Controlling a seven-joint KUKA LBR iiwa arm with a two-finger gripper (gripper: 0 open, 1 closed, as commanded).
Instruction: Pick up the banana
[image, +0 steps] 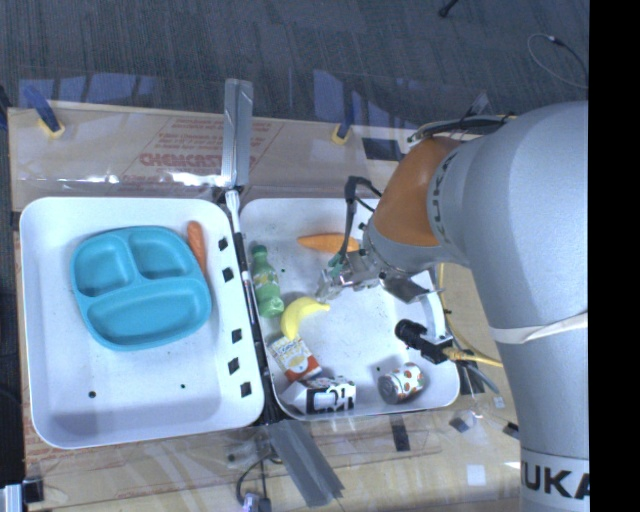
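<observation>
Banana lying loose on right bin floor beside green bottle, w/ gripper hovering just above-right, prob. lining up for descent; fingers too small/blurred, can't tell if open or holding anything.

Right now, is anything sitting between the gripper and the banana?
Nothing visible does. The gripper hovers just up and right of the banana, with bare bin floor between them. The green bottle lies on the banana's far left side, out of the way.
</observation>
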